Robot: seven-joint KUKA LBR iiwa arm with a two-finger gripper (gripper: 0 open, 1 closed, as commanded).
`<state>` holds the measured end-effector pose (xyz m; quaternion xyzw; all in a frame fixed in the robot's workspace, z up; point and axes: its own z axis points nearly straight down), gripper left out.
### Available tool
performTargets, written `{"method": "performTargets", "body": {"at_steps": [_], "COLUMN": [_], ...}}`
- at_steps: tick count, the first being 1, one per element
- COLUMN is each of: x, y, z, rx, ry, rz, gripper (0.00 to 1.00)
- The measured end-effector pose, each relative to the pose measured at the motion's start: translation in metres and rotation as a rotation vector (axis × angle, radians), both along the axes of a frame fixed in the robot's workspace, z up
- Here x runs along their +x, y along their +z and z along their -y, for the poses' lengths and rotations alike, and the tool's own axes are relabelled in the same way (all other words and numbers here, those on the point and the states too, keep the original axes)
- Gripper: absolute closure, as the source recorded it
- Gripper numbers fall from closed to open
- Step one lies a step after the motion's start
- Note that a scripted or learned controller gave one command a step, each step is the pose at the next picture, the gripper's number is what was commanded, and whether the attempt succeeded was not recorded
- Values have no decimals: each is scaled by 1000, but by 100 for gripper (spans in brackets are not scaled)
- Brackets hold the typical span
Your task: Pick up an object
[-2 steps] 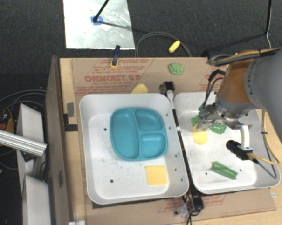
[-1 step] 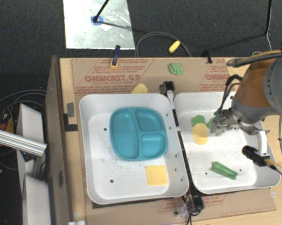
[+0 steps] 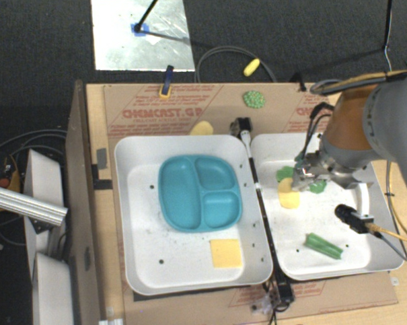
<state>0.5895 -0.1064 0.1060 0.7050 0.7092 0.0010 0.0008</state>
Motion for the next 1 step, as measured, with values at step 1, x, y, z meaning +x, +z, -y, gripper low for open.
{"method": "performTargets", "body": {"at_steps": [1], "x": [-58], "y": [25], "z": [32], "rx": [-1], "ry": [-10], "rz": [-5], "gripper": [100]}}
